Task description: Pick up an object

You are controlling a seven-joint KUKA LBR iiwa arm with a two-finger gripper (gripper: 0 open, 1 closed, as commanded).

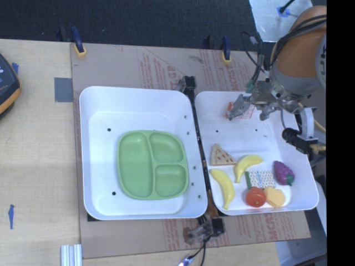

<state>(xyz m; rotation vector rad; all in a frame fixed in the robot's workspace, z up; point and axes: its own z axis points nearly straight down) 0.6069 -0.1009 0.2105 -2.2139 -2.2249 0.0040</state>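
Observation:
My gripper (pixel 252 111) hangs over the far part of the right bin (pixel 260 137), its two dark fingers (pixel 239 106) spread apart and open, with nothing visibly between them. A small orange-red piece (pixel 229 111) shows right beside the left finger. Toy foods lie at the bin's near side, well below the gripper: a triangular sandwich slice (pixel 222 155), two bananas (pixel 247 164) (pixel 223 187), a red tomato (pixel 255 197), a purple fruit (pixel 283 172), a yellow piece (pixel 275 197) and a white checked piece (pixel 260 178).
The left bin (pixel 100 121) holds a green divided plate (pixel 152 164). A dark clip (pixel 188 83) sits where the two bins meet at the back. The arm's grey body and cables (pixel 297 132) overhang the right bin's right edge.

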